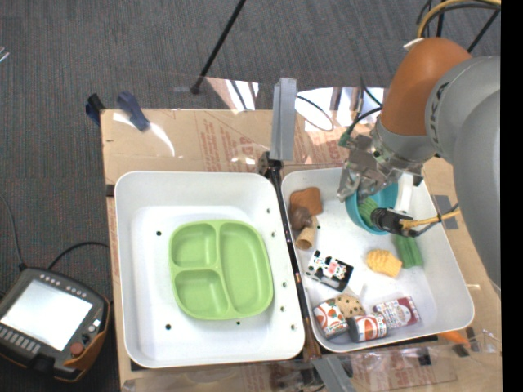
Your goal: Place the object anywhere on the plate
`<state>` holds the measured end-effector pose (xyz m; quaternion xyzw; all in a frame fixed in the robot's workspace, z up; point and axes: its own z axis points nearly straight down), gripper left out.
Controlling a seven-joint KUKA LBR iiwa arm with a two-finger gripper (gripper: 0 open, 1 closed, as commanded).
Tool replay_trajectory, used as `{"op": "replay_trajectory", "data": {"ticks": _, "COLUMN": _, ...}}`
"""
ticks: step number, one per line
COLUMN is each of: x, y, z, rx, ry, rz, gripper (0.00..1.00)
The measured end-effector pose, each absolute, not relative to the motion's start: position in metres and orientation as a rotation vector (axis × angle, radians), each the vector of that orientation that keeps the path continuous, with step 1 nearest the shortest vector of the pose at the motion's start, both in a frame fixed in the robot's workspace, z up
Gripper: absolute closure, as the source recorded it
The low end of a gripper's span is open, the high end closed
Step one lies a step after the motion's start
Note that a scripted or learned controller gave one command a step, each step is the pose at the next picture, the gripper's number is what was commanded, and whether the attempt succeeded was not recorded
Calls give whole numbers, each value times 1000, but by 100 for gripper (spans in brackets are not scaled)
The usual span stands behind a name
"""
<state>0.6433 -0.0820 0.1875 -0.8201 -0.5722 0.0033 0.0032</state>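
The hand (364, 188) hangs over the far part of the right bin (437, 288), at the end of the grey arm with its orange band. Whether it is open or closed cannot be told from this angle, nor whether it grips anything. Directly beneath it sits a teal bowl (359, 211), close to the bin's far wall.

Just right of the bowl and a little nearer lies a green piece (409, 249), with a yellow ridged piece (383, 262) touching its left side. Left of the hand, by the bin's left wall, a brown lump (307, 198) rests above a small tan cone (304, 237). Nearer still is a black-and-white cow-patterned block (330, 270). Along the near wall lie a red-and-white can (329, 318), a tan spotted piece (350, 305), a dark bottle (365, 328) and a red-and-white packet (398, 310), crowded together.

Every loose thing that could serve as the task's object is in this right bin; which one is meant cannot be told.

The green plate (221, 268), divided into three compartments, lies flat in the middle of the left bin (147, 211), well apart from the hand. Both bins sit side by side on the cardboard-covered worktop (204, 137).
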Motion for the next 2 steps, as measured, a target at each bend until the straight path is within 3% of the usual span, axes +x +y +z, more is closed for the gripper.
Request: {"op": "replay_trajectory", "data": {"ticks": 2, "x": 509, "y": 73, "z": 187, "rx": -2242, "ry": -2195, "rz": 6, "gripper": 100}}
